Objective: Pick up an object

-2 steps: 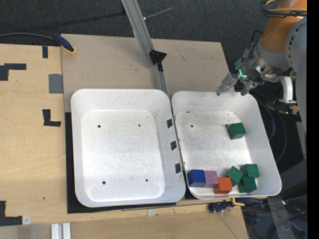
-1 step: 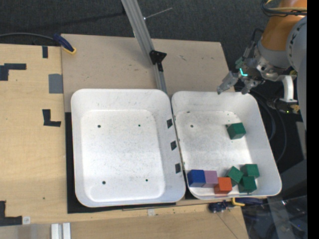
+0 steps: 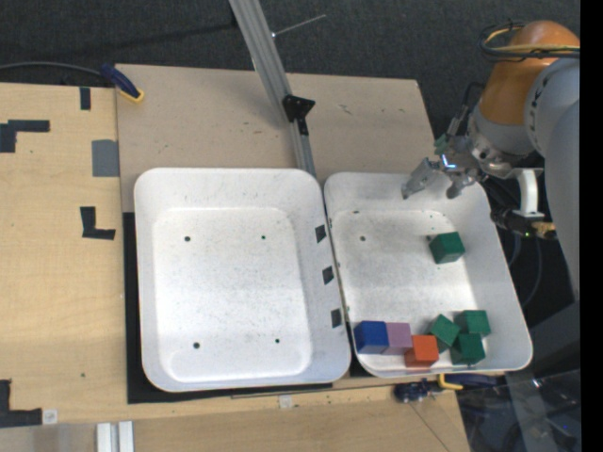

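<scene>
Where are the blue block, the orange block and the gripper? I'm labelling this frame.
blue block [image 3: 371, 335]: camera view, top face.
orange block [image 3: 424, 348]: camera view, top face.
gripper [image 3: 435, 183]: camera view, midway between its fingertips.

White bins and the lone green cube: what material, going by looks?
The shallow white bins: likely moulded plastic, matte with faint speckling, rounded rims and corners. The lone green cube: probably painted wood or plastic, with flat opaque colour and crisp edges; the camera view can't settle which.

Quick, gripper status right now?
Gripper: open, holding nothing, above the far edge of the right bin.
</scene>
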`<action>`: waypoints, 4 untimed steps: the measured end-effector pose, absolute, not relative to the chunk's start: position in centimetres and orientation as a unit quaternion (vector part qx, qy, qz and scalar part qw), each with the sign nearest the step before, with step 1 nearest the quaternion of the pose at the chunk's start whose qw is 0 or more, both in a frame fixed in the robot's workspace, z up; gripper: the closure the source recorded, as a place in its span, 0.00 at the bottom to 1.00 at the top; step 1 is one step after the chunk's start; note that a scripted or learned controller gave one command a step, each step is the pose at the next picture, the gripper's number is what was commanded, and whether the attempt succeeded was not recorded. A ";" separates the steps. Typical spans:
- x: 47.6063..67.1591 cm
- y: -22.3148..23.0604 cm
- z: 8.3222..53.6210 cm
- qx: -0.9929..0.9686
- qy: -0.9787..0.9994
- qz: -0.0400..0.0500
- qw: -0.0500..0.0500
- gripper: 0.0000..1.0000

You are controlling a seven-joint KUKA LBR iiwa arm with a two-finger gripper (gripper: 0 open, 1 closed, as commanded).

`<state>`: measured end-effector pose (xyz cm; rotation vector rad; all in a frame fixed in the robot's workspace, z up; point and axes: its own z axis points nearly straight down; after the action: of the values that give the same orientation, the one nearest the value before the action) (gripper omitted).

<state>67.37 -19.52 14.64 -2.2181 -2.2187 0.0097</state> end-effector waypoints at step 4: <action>67.2 -19.0 22.4 -0.707 -0.708 -0.002 -0.003 1.00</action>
<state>67.15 -18.96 22.41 -2.2241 -2.2277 -0.0059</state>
